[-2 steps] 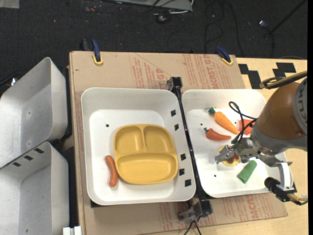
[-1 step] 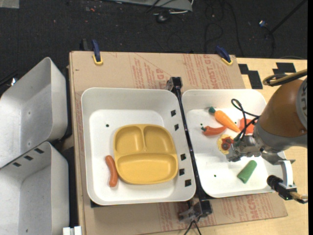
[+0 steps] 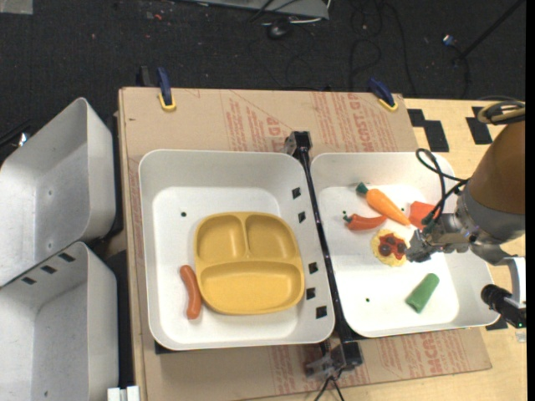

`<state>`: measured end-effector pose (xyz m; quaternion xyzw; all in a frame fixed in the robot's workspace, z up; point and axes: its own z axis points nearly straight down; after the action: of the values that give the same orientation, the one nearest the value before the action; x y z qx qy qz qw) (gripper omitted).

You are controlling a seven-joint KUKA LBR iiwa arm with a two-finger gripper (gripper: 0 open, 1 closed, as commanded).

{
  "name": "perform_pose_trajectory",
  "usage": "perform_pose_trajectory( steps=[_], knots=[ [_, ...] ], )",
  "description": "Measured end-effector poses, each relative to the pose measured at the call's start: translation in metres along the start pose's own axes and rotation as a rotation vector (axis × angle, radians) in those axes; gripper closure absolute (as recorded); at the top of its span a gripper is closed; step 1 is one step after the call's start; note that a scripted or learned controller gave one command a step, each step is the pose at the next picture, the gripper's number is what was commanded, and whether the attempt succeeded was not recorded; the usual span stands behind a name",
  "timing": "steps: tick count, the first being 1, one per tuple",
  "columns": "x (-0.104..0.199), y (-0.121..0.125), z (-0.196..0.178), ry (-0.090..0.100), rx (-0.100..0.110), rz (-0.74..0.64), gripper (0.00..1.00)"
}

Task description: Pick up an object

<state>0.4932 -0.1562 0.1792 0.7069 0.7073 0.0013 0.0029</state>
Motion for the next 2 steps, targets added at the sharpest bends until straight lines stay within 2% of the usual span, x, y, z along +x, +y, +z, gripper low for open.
perform_pose_trajectory(
  steps=[1,2],
  knots=[
    [-0.009,-0.004,-0.053,-0.001,-0.001,-0.001,1.0],
    [-0.01,-0.003,-0.071,0.0,0.002,-0.002,1.0]
  ],
)
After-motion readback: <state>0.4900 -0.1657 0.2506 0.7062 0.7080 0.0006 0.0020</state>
